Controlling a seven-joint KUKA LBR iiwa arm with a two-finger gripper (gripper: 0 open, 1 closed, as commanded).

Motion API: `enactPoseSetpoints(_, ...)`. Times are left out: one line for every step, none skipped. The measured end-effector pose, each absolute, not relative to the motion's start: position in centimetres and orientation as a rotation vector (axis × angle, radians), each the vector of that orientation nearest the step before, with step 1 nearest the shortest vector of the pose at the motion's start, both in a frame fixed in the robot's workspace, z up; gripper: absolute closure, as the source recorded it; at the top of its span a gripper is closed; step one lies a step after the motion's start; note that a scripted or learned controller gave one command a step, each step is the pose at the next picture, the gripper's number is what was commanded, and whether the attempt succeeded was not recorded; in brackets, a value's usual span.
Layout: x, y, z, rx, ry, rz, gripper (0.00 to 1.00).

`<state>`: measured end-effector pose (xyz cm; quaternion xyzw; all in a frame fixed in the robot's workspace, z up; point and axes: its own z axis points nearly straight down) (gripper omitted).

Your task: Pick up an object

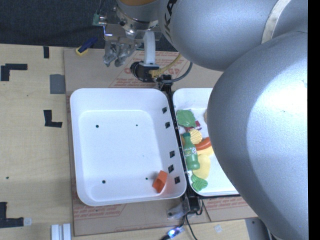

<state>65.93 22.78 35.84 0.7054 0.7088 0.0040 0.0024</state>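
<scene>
Two white bins sit side by side: the left bin (80,134) holds one orange block (160,182); the right bin (220,188) holds a small heap, where I count two green pieces (186,118), one yellow (204,165), partly hidden.

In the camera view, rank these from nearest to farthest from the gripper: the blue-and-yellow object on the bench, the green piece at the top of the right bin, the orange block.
From the gripper:
1. Blue-and-yellow object, on the bench just to its left.
2. Green piece, top of the right bin's pile.
3. Orange block, left bin's near right corner.
</scene>
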Motion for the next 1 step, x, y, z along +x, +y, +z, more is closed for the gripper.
enactPoseSetpoints(61.97,23.44,50.62,2.211,2.224,0.023,1.00)
